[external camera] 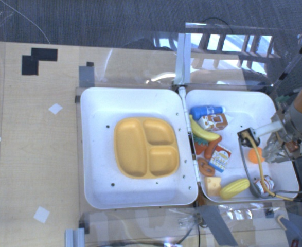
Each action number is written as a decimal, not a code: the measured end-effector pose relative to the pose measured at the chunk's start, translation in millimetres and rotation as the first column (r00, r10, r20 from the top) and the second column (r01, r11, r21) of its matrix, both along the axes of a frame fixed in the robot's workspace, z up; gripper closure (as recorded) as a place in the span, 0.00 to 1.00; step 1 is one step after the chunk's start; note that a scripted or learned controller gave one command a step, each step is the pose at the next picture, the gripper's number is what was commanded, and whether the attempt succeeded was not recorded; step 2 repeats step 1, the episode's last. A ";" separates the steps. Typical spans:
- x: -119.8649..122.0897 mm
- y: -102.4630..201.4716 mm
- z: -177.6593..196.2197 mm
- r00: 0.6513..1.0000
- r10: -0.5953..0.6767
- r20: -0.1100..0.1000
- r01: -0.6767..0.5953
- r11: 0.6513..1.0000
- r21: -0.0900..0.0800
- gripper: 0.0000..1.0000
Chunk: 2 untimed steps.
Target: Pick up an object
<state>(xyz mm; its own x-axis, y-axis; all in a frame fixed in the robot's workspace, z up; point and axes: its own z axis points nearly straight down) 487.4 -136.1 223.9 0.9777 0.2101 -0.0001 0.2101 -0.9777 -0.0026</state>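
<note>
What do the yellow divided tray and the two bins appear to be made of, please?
The yellow tray looks like matte moulded plastic: uniform colour, rounded compartment edges, soft sheen. The left bin and right bin look like smooth white plastic, with rounded corners and faint glare, though coated metal cannot be excluded.

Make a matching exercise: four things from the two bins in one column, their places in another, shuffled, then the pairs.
Things:
1. yellow tray
2. blue bottle
3. banana
4. corn cob

Places:
A. right bin, far end
B. right bin, near edge
C. middle of the left bin
D. right bin, against its left wall

Pairs: 1-C, 2-A, 3-D, 4-B
</note>
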 end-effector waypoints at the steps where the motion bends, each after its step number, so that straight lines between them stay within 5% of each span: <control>1: 79.6 -27.3 59.8 1.000 0.001 0.007 -0.001 1.000 -0.003 1.00; 2: 79.6 -27.3 59.8 1.000 0.001 0.007 -0.001 1.000 -0.003 1.00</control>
